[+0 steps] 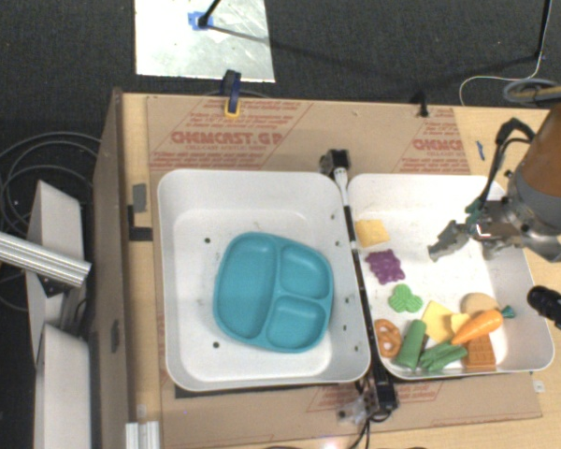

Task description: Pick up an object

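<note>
camera view: the grey arm with its orange band (552,162) reaches in from the right over the right bin (421,187), its gripper (446,243) hanging above a bare patch of white floor in the bin's upper middle; the picture is too small to tell whether it is open or closed, and nothing can be seen in it. the things it could pick lie apart from it: a yellow cracker (371,231) and purple grapes (385,267) to its left near the divider, and a crowded heap along the bin's front edge, green broccoli (406,298), a pretzel (387,335), a cheese wedge (438,320), green pods (428,350), a carrot (480,325), a waffle (481,354) and a bread roll (478,301). a blue divided plate (273,291) sits alone in the left bin (196,204). the risk, judging from this layout: a straight descent would likely meet only the bin floor, while a reach into the heap could nudge neighbours, catch two pieces, or slip off the carrot lying across them.
</note>
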Available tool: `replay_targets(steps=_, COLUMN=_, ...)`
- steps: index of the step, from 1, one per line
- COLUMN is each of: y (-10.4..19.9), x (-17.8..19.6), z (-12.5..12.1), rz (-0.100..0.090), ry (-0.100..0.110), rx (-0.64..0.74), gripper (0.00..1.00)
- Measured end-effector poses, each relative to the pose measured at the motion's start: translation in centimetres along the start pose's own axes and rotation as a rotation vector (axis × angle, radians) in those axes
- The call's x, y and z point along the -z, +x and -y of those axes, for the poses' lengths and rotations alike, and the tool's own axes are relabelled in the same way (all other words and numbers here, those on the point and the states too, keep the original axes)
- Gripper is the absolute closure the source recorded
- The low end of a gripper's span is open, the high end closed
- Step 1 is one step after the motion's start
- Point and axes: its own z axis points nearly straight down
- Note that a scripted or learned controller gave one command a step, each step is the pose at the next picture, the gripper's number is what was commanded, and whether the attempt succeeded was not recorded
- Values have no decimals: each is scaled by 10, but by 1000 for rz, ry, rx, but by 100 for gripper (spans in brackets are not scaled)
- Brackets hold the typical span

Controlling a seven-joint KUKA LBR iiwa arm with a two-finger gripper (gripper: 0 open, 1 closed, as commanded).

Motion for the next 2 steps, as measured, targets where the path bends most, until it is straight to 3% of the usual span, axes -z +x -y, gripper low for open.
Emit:
replay_targets(steps=1, y=30, x=-83, z=-31, rz=-2, ry=3, rx=4, gripper=0)
replay_targets(steps=2, y=25, x=-152, z=-25, rz=-1, ry=7, rx=-3, gripper=0)
